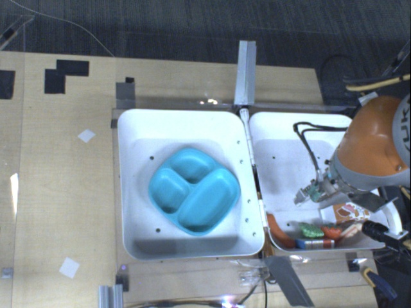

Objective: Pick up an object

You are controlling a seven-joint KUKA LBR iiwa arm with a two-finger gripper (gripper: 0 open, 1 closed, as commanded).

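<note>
A bright turquoise three-compartment dish point(194, 190) sits in the left white bin point(138, 172), plain and unpatterned. In the right white bin point(282, 165), along the near wall, lie small objects in red-orange point(280, 235), green point(311, 230) and a white-and-red printed piece point(350, 212). Above that bin, the arm point(376, 149) shows an orange band over grey, and the bench point(58, 172) around the bins is pale wood with black square markings point(64, 74).

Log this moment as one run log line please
arm: over right bin | gripper: above small objects at near edge | grasp: none seen | left bin: blue divided tray
</note>
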